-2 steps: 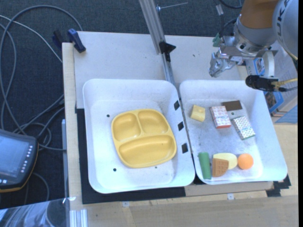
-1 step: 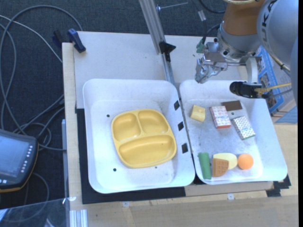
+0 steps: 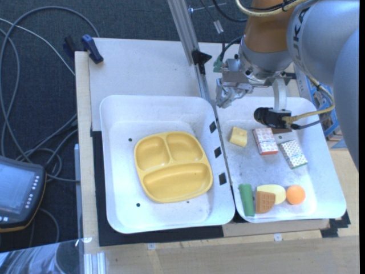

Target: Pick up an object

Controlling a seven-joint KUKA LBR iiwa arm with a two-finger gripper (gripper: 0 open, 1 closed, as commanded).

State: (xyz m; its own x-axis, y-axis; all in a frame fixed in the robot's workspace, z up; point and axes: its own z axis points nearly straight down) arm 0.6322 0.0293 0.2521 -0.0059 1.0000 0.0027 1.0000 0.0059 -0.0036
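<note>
The right bin (image 3: 319, 170) holds several small objects: a yellow cheese wedge (image 3: 238, 136), a red-and-white box (image 3: 265, 141), a checkered box (image 3: 293, 153), a green cylinder (image 3: 246, 199), a yellow fruit (image 3: 275, 193) with a tan waffle piece (image 3: 264, 202) against it, and an orange ball (image 3: 295, 194). My gripper (image 3: 227, 96) hangs over the bin's far left corner, above and behind the cheese wedge. It is open with nothing between its fingers.
The left bin (image 3: 114, 153) holds a yellow divided plate (image 3: 173, 166). A slanted metal post (image 3: 188, 33) rises behind the divider between the bins. A black part with a yellow cable (image 3: 272, 117) hangs from the arm over the right bin's back.
</note>
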